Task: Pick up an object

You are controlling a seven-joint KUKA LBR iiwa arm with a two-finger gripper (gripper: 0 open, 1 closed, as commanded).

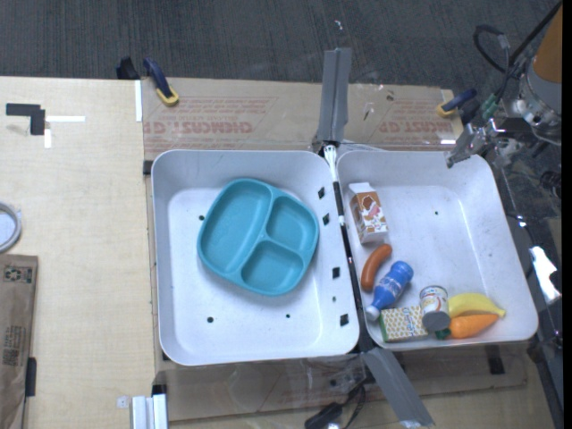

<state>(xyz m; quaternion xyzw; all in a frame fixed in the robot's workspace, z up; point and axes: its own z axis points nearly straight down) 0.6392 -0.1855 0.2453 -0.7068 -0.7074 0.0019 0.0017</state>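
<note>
I read the claw (pixel 466 143) at the far right corner of the right bin (pixel 465 181), just above its rim. From this angle I cannot tell how it is set, and nothing is visibly carried by it.

Candidate objects all lie in the right bin. A small carton (pixel 367 214) rests against the bin's left wall. Nearer the front, a sausage (pixel 376 267) and a blue bottle (pixel 391 284) lie side by side, touching or nearly so. Along the front edge sit a green-and-white box (pixel 401 323), a small can (pixel 433 300), a banana (pixel 475 306) and a carrot (pixel 471 325), packed tightly together. The left bin (pixel 179 266) carries a blue divided plate (pixel 257 236) near its centre.

Recommended procedure, as I judge it:
1. Select the carton. It stands apart from the other items, with bare bin floor on its right side.
2. Travel the claw from the far right corner toward the bin's left wall, holding height above the rim.
3. Align the claw across the carton's narrow width; the left wall crowds one side, so approach squarely.
4. Descend, close, then lift straight up.

Caution: the front-edge cluster risks a multi-object or glancing grip. The bottle and can are rounded and likely to roll.
</note>
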